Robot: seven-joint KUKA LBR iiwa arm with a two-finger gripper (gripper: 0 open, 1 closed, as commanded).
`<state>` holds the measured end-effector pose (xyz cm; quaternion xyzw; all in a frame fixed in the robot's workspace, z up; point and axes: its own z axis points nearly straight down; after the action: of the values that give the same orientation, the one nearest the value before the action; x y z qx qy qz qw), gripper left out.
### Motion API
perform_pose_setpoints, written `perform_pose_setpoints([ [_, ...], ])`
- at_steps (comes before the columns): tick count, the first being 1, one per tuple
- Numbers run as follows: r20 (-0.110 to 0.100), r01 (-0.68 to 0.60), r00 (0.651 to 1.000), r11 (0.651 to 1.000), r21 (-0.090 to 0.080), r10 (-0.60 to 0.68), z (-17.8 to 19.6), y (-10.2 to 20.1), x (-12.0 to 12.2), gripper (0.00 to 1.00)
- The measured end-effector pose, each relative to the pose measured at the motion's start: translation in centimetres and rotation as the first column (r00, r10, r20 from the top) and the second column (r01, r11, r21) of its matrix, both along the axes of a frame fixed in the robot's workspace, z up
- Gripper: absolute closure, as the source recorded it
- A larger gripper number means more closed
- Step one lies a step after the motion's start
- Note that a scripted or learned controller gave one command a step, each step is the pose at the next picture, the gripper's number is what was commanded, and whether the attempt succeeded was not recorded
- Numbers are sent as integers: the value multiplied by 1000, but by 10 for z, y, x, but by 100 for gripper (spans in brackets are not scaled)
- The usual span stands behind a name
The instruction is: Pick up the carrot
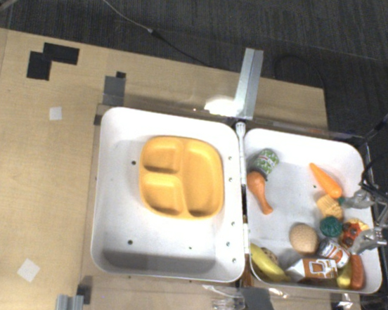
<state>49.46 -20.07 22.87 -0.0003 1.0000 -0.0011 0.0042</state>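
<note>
The carrot [325, 179], an orange cone, lies in the upper right part of the right bin [301, 145], tip pointing up-left. My gripper [366, 220] hangs over the bin's right wall, a little below and to the right of the carrot and apart from it. Its two grey fingers [356, 201] are spread open, with nothing held between them.
Crowded around the carrot are a tan cracker [329, 204], a teal piece [330, 226], a round potato [304, 237], a carton [319, 267], a banana [268, 263] and a red sausage [356, 272]. A green-labelled can [267, 160] and an orange drumstick [260, 191] lie at the bin's left. The left bin [114, 197] holds a yellow divided plate [179, 176].
</note>
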Motion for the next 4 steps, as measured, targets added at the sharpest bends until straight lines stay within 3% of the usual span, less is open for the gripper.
perform_pose_setpoints([
  [1,13,-14,1000,1000,-4,14,-138,-3,53,0],
  [2,7,-42,999,999,0,42,-140,19,105,0],
  [4,5,-54,999,999,0,54,-140,47,116,0],
])
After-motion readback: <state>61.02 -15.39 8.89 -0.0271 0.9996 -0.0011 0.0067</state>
